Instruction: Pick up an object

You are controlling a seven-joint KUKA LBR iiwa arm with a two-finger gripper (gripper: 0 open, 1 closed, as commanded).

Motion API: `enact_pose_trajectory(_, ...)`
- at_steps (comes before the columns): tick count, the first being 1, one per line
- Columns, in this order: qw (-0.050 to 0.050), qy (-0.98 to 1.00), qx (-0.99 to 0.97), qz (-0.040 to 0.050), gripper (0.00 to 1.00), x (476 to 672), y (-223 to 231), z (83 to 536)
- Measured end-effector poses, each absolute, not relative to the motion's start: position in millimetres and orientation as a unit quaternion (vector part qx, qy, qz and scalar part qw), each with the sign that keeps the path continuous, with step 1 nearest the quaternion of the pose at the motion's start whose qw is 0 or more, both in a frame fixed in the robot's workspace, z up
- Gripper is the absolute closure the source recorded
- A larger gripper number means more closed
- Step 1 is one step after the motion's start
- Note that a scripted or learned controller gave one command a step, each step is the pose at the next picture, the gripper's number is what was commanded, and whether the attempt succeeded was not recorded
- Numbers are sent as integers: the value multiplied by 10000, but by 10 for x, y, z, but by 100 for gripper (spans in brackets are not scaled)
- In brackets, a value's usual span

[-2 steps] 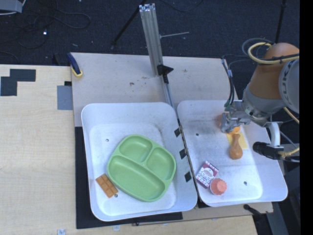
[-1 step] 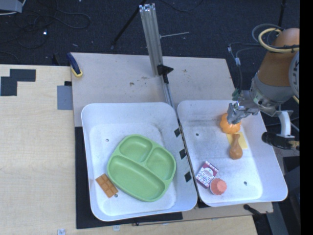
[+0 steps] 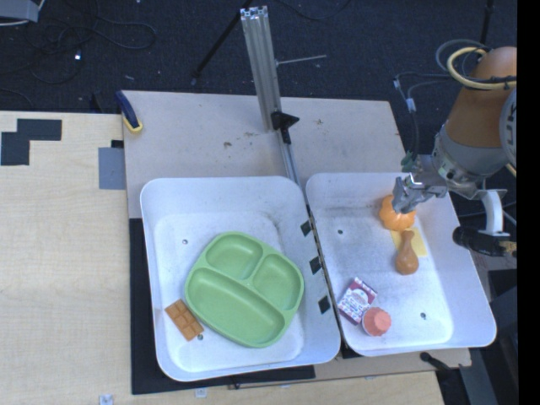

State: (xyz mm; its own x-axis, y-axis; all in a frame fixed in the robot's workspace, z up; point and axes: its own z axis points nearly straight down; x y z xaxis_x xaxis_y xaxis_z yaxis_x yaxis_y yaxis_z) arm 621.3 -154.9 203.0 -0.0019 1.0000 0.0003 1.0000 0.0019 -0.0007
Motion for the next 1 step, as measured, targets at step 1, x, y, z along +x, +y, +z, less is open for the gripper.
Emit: enact_pose_trajectory(1,21,-7091,-7051,-1,100,6086,-1032,2173)
